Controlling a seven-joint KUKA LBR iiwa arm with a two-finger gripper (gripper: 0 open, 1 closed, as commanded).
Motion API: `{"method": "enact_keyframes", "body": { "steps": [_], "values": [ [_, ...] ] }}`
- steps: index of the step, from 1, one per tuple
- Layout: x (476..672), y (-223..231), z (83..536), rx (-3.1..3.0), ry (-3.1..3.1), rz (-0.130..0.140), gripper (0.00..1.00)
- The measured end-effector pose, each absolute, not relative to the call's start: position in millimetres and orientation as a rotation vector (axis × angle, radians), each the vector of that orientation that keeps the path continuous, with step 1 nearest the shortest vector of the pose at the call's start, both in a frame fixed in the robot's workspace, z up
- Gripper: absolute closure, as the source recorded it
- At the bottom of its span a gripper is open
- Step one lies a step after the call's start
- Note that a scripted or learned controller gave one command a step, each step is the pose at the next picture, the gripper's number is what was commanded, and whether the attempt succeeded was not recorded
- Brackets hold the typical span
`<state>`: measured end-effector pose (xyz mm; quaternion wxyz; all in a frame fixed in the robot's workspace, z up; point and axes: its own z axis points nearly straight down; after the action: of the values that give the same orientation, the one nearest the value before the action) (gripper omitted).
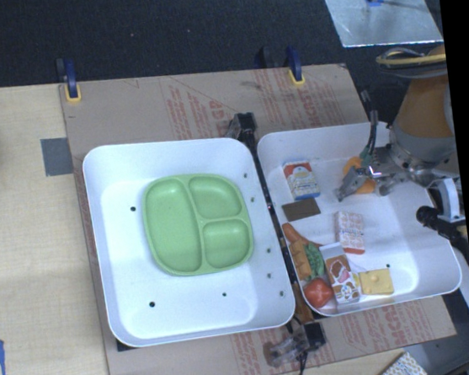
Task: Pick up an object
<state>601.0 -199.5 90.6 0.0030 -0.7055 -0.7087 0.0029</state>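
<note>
Objects lie scattered in the right bin (432,277): a small blue-and-white carton (302,178) toward 11 o'clock, a brown rectangle (302,210) just below it, a red-and-white packet (350,232) near the middle, and along the left wall a carrot (295,239), a green piece (314,259), a tomato (318,293), a printed card (340,275) and a cheese wedge (376,282) toward 6 o'clock. The hand (354,183) sits low over the bin's upper middle, at about 1 o'clock from the packet, with an orange item (351,165) just beside it; whether its fingers are apart or together cannot be told. A green divided plate (196,223) rests in the left bin (114,240).
</note>
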Motion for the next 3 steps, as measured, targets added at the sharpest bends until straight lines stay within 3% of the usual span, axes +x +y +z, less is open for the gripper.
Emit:
{"method": "enact_keyframes", "body": {
  "steps": [1, 2, 3],
  "values": [
    [646.4, -205.7, 92.9, -2.217, -2.229, -0.001, 0.00],
    [610.2, -194.2, 91.7, -2.215, -2.220, 0.008, 0.00],
    [646.4, -211.8, 92.9, -2.215, -2.230, 0.000, 0.00]
  ]
}}
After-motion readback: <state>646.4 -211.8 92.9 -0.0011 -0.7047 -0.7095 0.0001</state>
